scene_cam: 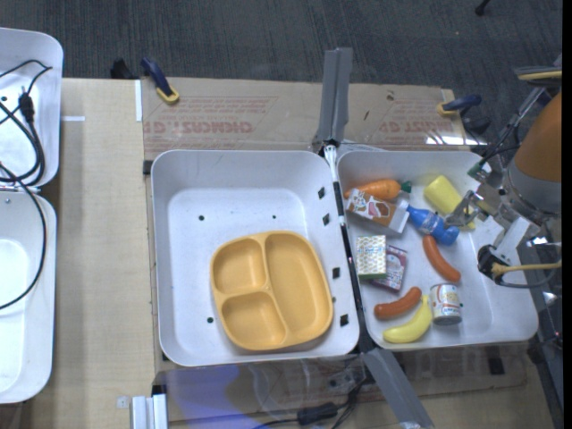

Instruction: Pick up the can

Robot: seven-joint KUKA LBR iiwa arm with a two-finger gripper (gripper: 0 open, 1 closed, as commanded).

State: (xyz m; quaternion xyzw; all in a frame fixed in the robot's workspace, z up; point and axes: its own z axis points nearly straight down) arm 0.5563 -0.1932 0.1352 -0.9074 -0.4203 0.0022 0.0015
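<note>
The can (446, 303) is small and silvery, with a pale top rim and a printed label of red and green marks. It lies tipped in the right bin (514, 324), its long axis leaning slightly off upright, top toward the bin's far side. It sits well below and a little left of the gripper (466, 209) in this view, clear of it. A banana (407, 328) touches its left side; a sausage (441, 259) lies between can and gripper. Whether the fingers are spread or pressed together cannot be told.
</note>
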